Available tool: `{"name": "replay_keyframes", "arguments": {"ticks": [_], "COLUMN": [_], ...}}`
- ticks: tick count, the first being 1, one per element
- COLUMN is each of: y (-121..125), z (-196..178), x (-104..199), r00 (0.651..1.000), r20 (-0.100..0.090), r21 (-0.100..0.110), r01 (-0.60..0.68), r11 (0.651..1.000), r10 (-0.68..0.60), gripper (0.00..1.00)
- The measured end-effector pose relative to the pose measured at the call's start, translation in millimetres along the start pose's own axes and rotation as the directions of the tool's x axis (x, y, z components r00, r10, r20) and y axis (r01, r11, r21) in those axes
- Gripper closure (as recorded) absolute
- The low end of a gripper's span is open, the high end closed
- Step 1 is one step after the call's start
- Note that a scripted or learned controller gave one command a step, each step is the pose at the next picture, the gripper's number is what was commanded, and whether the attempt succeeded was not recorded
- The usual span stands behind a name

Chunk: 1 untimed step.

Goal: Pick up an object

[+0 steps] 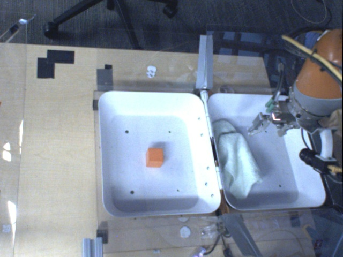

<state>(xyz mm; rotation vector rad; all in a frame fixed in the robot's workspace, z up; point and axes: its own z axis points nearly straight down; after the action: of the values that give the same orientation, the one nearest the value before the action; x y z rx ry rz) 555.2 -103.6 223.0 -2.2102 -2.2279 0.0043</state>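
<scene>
Gripper (261, 123) spread, empty — white cloth (237, 162) just below; orange cube (155, 157) well apart.

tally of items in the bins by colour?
Orange: 1, the orange cube in the left bin
White: 1, the white cloth in the right bin
Total: 2

No text, label, brand, number or sign can be read anywhere in the frame. The black patches (53, 62) on the bench at the upper left are plain shapes without lettering, and the small white thing (151, 71) above the left bin is too small to make out.
</scene>
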Motion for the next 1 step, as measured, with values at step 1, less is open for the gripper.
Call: {"name": "replay_keyframes", "arguments": {"ticks": [1], "y": [4.7], "z": [-26.6], "x": [-23.6], "r00": [1.0], "r20": [0.001], "r21": [-0.004], "r01": [-0.027], "r11": [1.0], "r10": [0.027], "gripper": [0.0]}}
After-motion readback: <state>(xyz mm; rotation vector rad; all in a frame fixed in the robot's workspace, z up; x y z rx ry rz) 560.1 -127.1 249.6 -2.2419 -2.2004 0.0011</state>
